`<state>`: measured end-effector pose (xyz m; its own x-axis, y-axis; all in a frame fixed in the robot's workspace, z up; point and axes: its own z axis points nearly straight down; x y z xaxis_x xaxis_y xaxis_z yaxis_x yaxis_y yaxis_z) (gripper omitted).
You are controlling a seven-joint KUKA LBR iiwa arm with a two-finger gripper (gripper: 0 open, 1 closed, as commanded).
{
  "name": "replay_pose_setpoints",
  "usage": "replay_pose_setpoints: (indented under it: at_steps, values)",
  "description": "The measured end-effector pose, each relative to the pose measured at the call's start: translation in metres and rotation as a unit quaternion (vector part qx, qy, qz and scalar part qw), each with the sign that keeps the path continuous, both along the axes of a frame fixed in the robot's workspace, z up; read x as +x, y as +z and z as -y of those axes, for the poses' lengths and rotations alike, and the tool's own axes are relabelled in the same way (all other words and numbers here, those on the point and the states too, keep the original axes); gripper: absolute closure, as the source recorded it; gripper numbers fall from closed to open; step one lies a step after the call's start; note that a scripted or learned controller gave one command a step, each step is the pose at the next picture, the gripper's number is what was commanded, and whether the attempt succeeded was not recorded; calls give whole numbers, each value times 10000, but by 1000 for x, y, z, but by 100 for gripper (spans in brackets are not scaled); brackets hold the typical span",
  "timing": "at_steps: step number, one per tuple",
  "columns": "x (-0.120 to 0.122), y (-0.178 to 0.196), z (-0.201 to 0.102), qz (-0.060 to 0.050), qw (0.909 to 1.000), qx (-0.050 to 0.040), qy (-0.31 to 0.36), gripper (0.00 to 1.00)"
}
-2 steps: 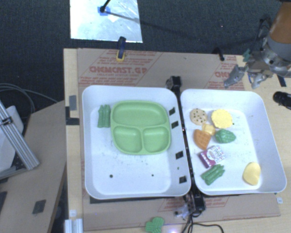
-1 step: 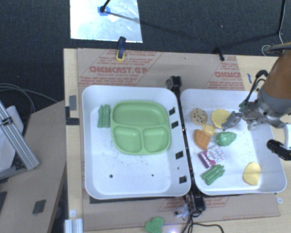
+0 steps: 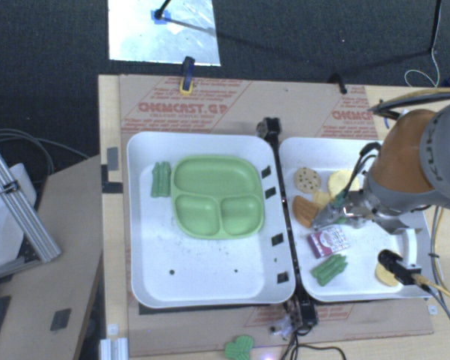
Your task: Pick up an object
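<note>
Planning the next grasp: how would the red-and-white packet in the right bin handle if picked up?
The packet looks flat and crinkled, so probably light and floppy. Lying flush on the bin floor, it may slide rather than lift. The green beans beside it could get nudged.

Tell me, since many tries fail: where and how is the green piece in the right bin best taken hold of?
Grip the green piece across its narrow width, near the middle, coming straight down. It lies flat and slanted on the right bin floor, long and slim, so fingers should straddle the short sides. The pink packet sits close above it, so approach probably favors the lower side.
</note>
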<state>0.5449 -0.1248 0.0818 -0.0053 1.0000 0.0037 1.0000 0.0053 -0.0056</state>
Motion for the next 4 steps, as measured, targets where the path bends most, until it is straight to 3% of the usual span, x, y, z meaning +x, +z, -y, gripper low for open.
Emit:
replay_pose_setpoints:
  at_steps: [1,2,3,4]
  values:
    - [-26,29,1,24,10000,-15,-24,0]
    - [16,2,2,49,10000,-25,0,0]
    - [-62,2,-21,6,10000,-7,-26,0]
    - [-31,108,-107,78,10000,-16,27,0]
